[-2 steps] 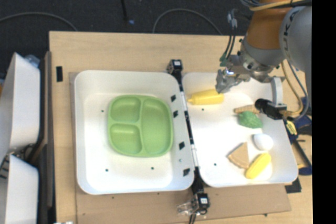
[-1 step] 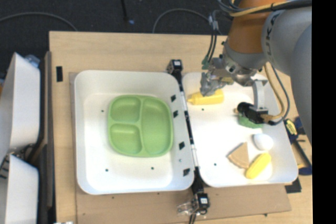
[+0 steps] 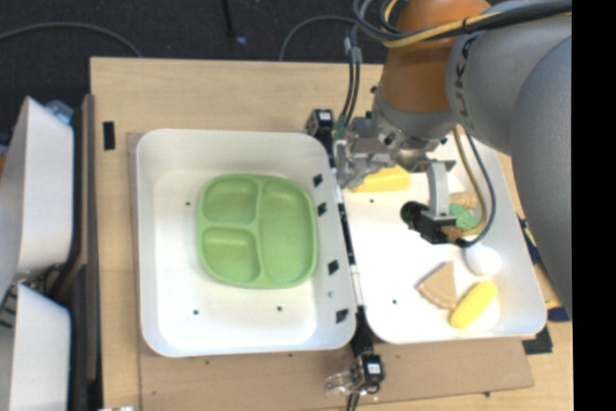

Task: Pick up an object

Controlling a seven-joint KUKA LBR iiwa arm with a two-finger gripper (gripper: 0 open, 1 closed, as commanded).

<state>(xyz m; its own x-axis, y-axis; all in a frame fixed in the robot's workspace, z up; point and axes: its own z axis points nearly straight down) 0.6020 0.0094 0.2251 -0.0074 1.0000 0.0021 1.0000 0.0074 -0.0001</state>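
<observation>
On the pale wooden surface (image 3: 115, 91), the shallow white left bin (image 3: 154, 303) holds a light green plastic plate with three compartments (image 3: 258, 228). It lies flat near the bin's middle, well apart from the arm.

The pincer (image 3: 351, 168) hangs low at the far left corner of the shallow white right bin (image 3: 395, 303), just beside the rims where the two bins meet. Whether it is released or clenched cannot be told from this slant, and nothing can be seen in its grasp.

Just to its right lies a small flat yellow block (image 3: 387, 180), probably the object being tried for. It is close to the pincer, but I cannot tell whether they touch.

Further right are a small green item (image 3: 466, 218), a white rounded piece (image 3: 482, 260), a tan wedge (image 3: 439, 284) and a yellow lemon-shaped piece (image 3: 474, 304). They are clustered toward the near right.

The main risk is position. The pincer looks offset to the left of the block, so closing there could catch only air or clip the bin rim. A low, flat block is also likely to slide away when nudged. The bin wall right beside the pincer leaves little room to correct.
</observation>
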